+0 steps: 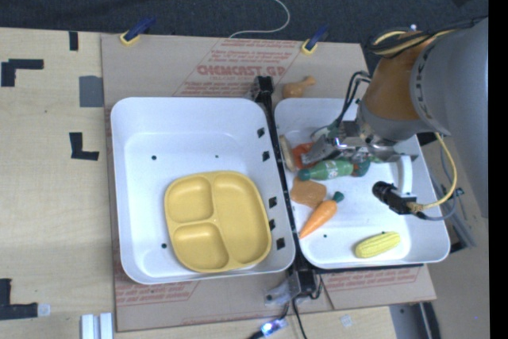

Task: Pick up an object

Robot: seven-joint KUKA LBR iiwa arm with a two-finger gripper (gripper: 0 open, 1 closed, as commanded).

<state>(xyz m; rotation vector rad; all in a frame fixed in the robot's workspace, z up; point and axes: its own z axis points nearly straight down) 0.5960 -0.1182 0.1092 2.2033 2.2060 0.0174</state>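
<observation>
My gripper (pixel 337 151) hangs low over the upper middle of the right bin (pixel 421 254). A green bottle (pixel 333 169) with a red cap lies directly under it, touching or nearly touching the fingertips. Whether anything sits between the fingers is hidden by the wrist. An orange carrot (pixel 317 218) lies below the bottle, beside a tan bread-like piece (pixel 308 193). A small red item (pixel 302 152) rests at the bin's left wall. A yellow corn cob (pixel 377 244) lies near the front edge.
The left bin (pixel 135 123) holds a yellow divided plate (pixel 216 220). A small tan object (pixel 300 85) lies on the cardboard behind the right bin. A white cable (pixel 246 0) loops across the dark floor at the back.
</observation>
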